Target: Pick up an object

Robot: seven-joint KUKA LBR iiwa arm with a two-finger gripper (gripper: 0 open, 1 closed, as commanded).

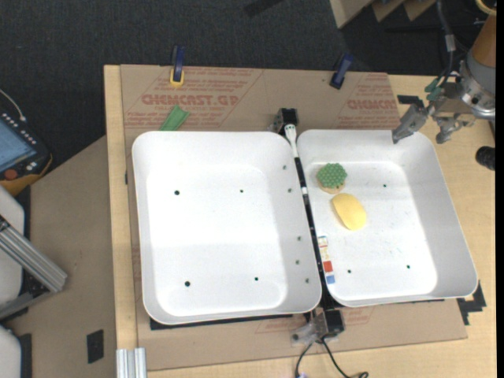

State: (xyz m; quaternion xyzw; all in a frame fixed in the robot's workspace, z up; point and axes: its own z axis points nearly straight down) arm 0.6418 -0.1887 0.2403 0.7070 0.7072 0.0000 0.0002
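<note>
Red print "CHEMCAST GP" | on brown backing board (236,93) beneath the bins | repeated at right, there illegible.

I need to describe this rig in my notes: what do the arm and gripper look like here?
At the top right the arm's wrist shows as a rounded grey body with an orange-tan band above it and a silvery ring below. A thin dark cable runs down along it. The gripper is small grey metal with two slim fingers and a green spot near its base.
</note>
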